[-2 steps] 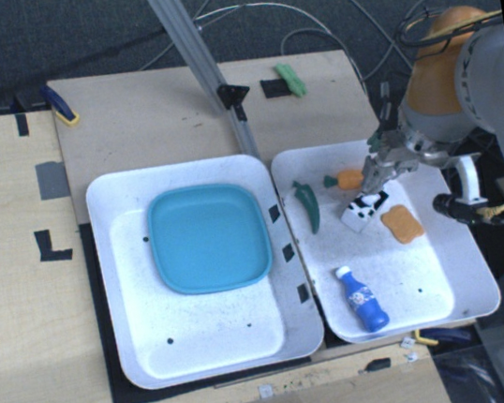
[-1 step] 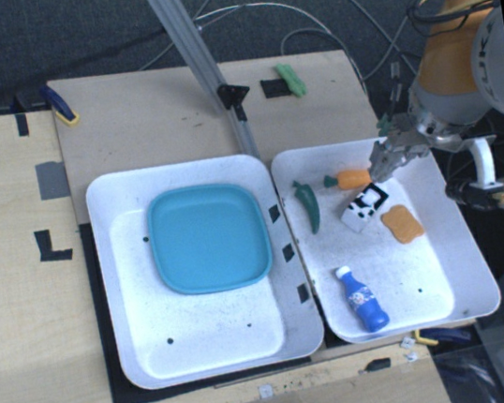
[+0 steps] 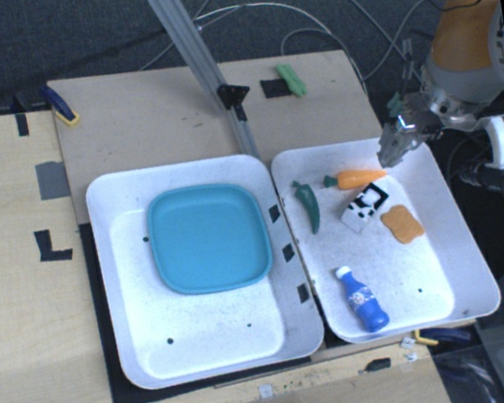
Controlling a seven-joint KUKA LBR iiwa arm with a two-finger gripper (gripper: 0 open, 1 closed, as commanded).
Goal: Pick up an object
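Even, diffuse light falls from above; the tabletop [image 3: 18, 280] reads pale and flat. The two white bins [image 3: 115, 293] are bright, near washed out on their rims, with soft shadows inside their walls. The teal plate [image 3: 208, 237] carries a faint sheen. The upper part of the frame is dark. Focus is soft throughout, and small things look grainy, with slightly blurred edges.

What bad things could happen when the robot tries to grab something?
The gripper hovers at the right bin's top rim, so going down it might hit that rim. The carrot, black-and-white cube and orange piece sit close together, so reaching for one may shove another. The blue bottle lies on its side and could roll away.
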